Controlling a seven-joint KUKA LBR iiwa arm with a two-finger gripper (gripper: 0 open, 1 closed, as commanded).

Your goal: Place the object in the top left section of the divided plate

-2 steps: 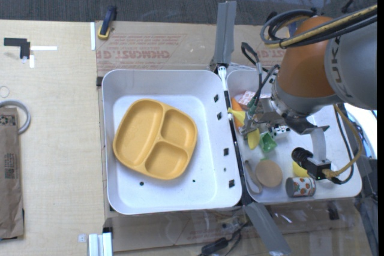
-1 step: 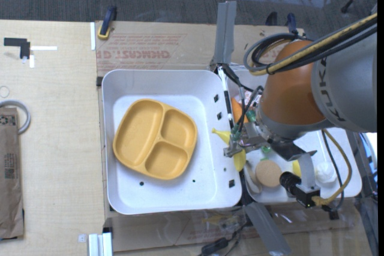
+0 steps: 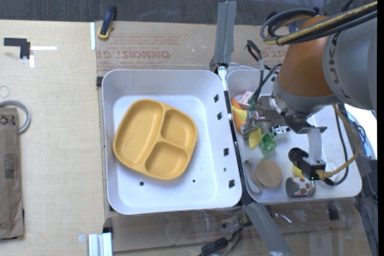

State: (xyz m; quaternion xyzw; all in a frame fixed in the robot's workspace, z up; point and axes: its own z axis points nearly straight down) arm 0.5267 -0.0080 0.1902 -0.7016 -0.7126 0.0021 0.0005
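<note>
The yellow divided plate (image 3: 155, 138) lies in the left white bin (image 3: 120, 189), with one long section on its left and two smaller ones on its right; all three sections are bare. My gripper (image 3: 258, 121) is lowered into the right bin (image 3: 351, 186), right at a heap of small things: a yellow piece (image 3: 254, 138), a green piece (image 3: 268, 144) and an orange-yellow piece (image 3: 239, 112). The orange wrist hides much of that bin. Nothing shows plainly between the fingers.
In the right bin also lie a tan round disc (image 3: 269, 172), a small patterned cup (image 3: 300, 187) and a pink-white item (image 3: 245, 97). A grey divider wall (image 3: 231, 129) separates the bins. A brown bag (image 3: 9, 171) rests at the bench's left edge.
</note>
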